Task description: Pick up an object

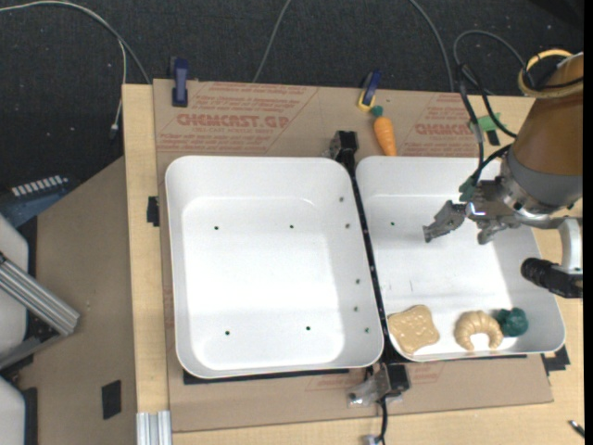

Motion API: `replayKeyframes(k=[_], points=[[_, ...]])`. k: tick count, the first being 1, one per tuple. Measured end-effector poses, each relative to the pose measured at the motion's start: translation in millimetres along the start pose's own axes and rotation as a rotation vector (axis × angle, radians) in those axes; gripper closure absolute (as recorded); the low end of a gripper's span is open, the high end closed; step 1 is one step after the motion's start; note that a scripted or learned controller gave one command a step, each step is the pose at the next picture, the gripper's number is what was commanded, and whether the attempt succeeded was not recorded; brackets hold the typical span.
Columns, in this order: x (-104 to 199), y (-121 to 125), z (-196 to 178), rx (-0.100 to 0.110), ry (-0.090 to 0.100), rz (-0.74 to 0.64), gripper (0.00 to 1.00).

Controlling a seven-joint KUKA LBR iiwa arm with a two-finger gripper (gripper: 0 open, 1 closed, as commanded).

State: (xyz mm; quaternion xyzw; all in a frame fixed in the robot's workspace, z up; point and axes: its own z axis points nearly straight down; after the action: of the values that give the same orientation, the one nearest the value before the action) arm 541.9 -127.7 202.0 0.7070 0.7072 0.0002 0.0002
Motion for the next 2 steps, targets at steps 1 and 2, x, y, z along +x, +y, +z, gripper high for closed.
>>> replayKeyframes(k=[1,2], points=[[-4.6,0.6,101.7,0.009,0.002,0.001,0.0],[-70.9,17.4,16.0,-0.007,-0.004,0.004,0.0]])
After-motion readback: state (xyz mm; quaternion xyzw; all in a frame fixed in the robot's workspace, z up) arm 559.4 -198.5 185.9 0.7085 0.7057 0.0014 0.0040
